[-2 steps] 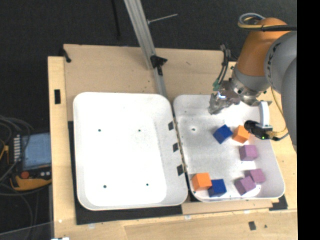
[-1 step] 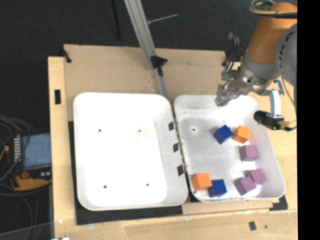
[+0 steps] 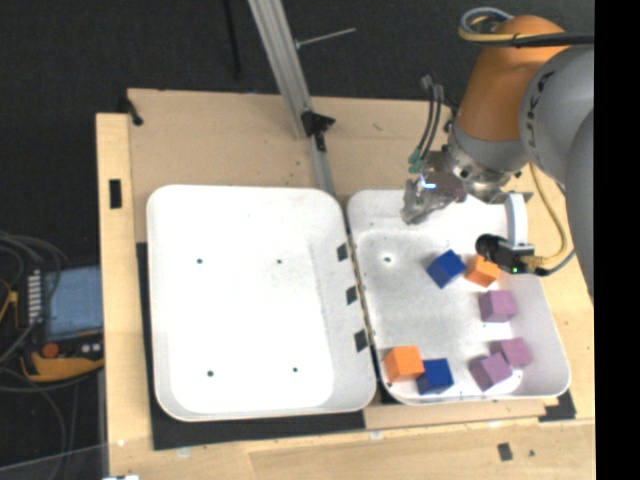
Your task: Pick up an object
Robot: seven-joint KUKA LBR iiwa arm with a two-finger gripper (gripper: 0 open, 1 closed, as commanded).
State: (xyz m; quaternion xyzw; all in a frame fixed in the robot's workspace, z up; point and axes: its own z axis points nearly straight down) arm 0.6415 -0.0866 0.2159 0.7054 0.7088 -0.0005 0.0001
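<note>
Blue cube (image 3: 435, 375) beside orange cube (image 3: 404, 362) (touching); pincer (image 3: 420, 206) well apart.

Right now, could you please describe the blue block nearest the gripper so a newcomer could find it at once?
Look in the right-hand bin, the one the grey arm reaches over. Just below the gripper, near the bin's middle, sits a blue cube. Unlike the other blue cube at the bin's front edge, it lies beside a small orange block.

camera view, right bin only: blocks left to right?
orange block → blue block → second blue block → small orange block. The three purple blocks overlap in x, so I left them out.
</note>
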